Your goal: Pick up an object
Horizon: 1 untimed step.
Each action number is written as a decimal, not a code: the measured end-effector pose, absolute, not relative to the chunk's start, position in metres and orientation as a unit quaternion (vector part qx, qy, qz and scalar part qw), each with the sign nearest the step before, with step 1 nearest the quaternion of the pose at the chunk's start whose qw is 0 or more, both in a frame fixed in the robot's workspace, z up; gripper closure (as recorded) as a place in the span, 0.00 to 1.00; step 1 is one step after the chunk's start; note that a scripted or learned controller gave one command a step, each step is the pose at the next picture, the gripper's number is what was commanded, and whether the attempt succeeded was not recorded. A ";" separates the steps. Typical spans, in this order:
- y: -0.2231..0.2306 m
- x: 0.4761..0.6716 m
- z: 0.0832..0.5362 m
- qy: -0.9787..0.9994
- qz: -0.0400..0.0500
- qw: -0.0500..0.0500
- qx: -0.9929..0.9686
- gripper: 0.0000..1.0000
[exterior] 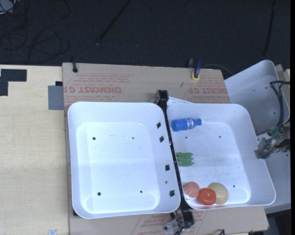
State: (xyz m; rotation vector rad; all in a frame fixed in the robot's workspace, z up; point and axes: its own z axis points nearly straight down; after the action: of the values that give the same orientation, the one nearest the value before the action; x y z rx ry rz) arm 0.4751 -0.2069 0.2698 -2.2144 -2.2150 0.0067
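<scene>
Blue bottle lies on its side near the far edge of the right bin, apart from other items; approach from above, closing across its narrow body. Tool waits outside the bin's right edge; its opening cannot be told.

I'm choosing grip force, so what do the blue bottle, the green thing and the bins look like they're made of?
Blue bottle: probably hard plastic, glossy, with a paler cap end. Green item: bumpy and matte, possibly soft plastic or rubber; too small to be sure. Right bin and left bin: smooth white moulded plastic, judging by the rounded corners and soft sheen.
</scene>
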 end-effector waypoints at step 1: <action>-0.209 0.476 0.285 -0.707 0.001 0.002 -0.707 1.00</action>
State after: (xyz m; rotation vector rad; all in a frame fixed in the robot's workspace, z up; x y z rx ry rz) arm 0.4757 -0.2085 0.2849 -2.2199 -2.2180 0.0029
